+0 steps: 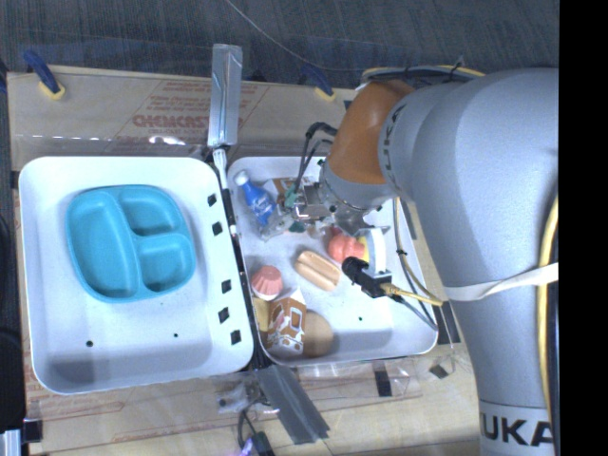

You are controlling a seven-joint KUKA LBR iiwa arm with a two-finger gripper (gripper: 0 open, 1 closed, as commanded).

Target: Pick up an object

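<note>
My gripper (321, 209) is low in the right bin (404, 335), under the arm's orange band and grey wrist, near the bin's back middle. Just left of it lies a blue bottle (256, 203). A red-orange round fruit (343, 247) sits just in front of the gripper, partly covered by the wrist. A hot dog (318, 269) lies in front of that, near the bin's middle. A pink cupcake (267, 280) rests by the left wall. At the front are a small printed carton (287, 325) and a brown rounded item (320, 333). The arm hides whatever is under the gripper.
The left bin (57, 350) holds a blue sectioned plate (131, 238). A metal divider bar (224, 93) runs between the bins at the back. Black cables and a yellow wire (404, 294) hang from the wrist over the right bin's right side. The arm's grey body covers the right of the bench.
</note>
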